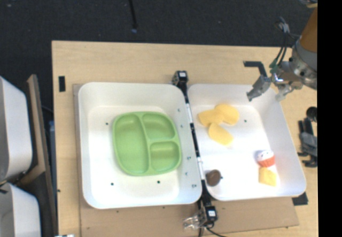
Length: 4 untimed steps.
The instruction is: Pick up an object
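Camera view has the tool (pixel 264 87) hovering with fingers spread and empty over the right white bin's (pixel 283 123) far corner, while the pale yellow rounded pieces (pixel 219 122) lie mid-bin, likely light and smooth, best pinched across their narrow sides.

Green divided plate (pixel 146 143) in left bin (pixel 91 188), yellow pieces (pixel 219 122) in right bin (pixel 286 139)

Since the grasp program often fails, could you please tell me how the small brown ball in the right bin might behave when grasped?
The brown ball looks round, so it would probably roll if nudged. It sits near the right bin wall, likely crowding the claw.
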Each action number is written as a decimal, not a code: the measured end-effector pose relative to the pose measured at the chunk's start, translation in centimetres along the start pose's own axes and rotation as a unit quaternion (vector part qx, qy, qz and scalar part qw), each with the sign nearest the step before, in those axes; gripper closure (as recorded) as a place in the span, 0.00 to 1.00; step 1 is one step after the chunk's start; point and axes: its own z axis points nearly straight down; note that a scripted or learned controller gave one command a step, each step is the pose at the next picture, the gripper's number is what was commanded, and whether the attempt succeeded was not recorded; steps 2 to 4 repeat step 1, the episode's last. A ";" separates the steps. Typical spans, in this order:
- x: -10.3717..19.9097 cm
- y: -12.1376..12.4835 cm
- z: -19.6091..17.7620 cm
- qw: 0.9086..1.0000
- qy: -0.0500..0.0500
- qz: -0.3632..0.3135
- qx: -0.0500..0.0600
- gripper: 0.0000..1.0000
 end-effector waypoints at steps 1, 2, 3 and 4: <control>-1.8 0.3 -1.4 1.000 0.000 0.019 0.000 0.00; -1.8 0.3 -1.4 1.000 0.000 0.019 0.000 0.00; -1.8 0.3 -1.4 1.000 0.000 0.019 0.000 0.00; -1.8 0.3 -1.4 1.000 0.000 0.019 0.000 0.00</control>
